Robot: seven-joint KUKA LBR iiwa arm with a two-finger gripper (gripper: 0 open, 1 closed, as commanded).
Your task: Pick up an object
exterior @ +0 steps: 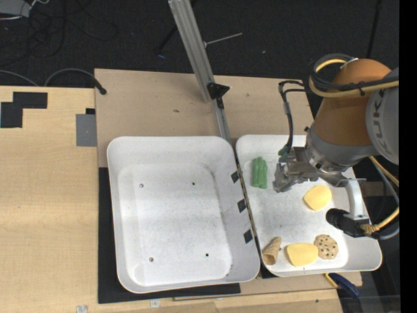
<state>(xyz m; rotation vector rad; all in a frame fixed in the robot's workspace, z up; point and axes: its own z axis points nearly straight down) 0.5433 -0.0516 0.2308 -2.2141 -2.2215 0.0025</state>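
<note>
Both shallow bins, the left bin (172, 214) and the right bin (287, 220), look like matt white plastic, faintly speckled. The counter (45, 194) is pale wood-look board, smooth and dull. An aluminium rail (192, 44) at the far edge has a brushed metal sheen. The arm's orange band (352, 109) is glossy. In the right bin, the green piece (260, 173) looks matt, the two yellow pieces (317, 197) smooth, the cookie (326, 246) rough and the cone (272, 248) ridged.
</note>
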